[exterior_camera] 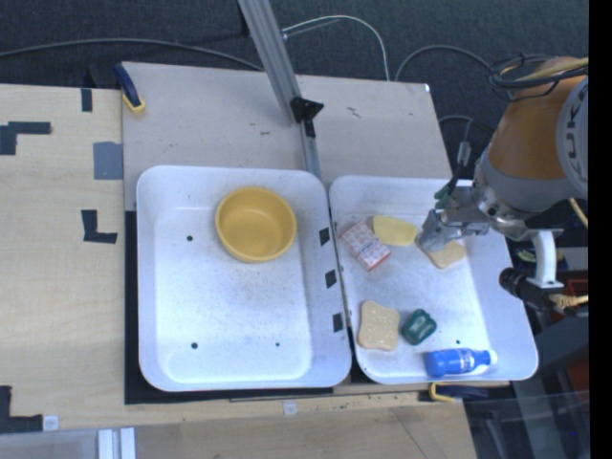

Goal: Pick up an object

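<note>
gripper (438, 239) low in the right bin (497, 352), over the tan piece (447, 253), which pokes out at its 5 o'clock, touching or just under it. Can't tell the jaw state. Yellow wedge (393, 229) just beside at 9 o'clock, long axis roughly 3–9.

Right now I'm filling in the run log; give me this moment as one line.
gripper: low in right bin, beside tan piece | grasp: cannot tell | left bin: yellow bowl
</note>
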Action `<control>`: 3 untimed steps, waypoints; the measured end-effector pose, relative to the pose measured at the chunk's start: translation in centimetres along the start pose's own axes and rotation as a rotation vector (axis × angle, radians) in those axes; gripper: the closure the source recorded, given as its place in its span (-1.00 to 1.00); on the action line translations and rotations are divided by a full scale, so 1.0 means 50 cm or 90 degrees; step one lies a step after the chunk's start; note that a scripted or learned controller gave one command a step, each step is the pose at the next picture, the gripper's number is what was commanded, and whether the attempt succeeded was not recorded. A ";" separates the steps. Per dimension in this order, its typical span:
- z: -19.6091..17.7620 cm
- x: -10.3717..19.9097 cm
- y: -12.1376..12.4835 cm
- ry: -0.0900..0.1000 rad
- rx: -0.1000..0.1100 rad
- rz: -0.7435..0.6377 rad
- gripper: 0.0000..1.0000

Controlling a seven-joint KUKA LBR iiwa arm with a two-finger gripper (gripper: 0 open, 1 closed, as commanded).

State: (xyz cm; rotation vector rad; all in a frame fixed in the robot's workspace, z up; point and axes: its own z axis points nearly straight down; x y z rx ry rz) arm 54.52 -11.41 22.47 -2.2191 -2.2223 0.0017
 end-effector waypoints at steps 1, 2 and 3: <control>0.019 0.117 0.003 0.001 0.001 -0.003 1.00; 0.034 0.234 0.000 0.001 0.001 -0.004 1.00; 0.040 0.341 0.015 0.001 0.001 -0.004 1.00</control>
